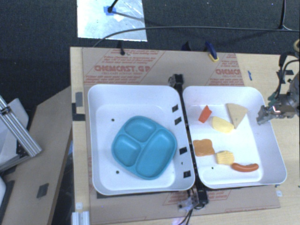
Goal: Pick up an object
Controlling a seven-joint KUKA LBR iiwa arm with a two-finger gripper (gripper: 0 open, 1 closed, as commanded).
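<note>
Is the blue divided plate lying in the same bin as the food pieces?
No, the blue plate lies in the left bin, while the food pieces, such as the sausage, lie in the right bin.

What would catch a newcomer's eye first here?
The big blue divided plate filling the middle of the left bin stands out most. Next comes the scatter of toy food in the right bin, with a red sausage near its front edge and an orange wedge farther back. The claw hangs at that bin's right rim.
</note>
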